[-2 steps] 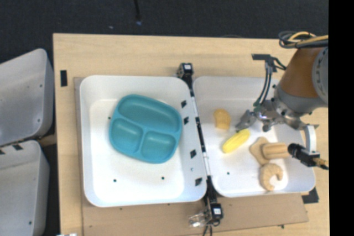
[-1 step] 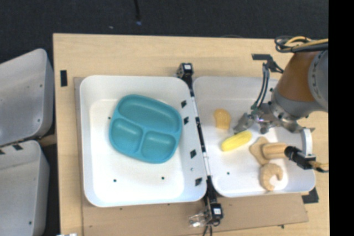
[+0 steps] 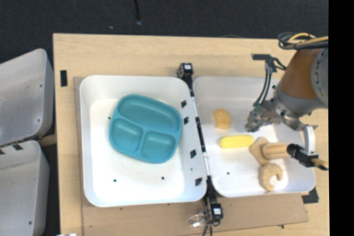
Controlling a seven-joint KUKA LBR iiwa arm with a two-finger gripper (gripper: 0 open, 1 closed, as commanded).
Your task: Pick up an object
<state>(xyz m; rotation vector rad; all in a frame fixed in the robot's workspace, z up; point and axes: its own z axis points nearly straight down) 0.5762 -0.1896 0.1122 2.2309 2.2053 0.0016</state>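
Gripper (image 3: 255,120): hanging over the right bin (image 3: 243,185), state too blurred to tell.
Yellow block (image 3: 235,142): lying just beside it.
Arm (image 3: 301,80): running off the right edge.

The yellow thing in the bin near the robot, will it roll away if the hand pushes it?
The yellow piece looks long and rounded, so it would probably roll if pushed from its long side. It lies flat on the right bin, so tipping seems unlikely. Its surface looks smooth, so it might slip in the hand.
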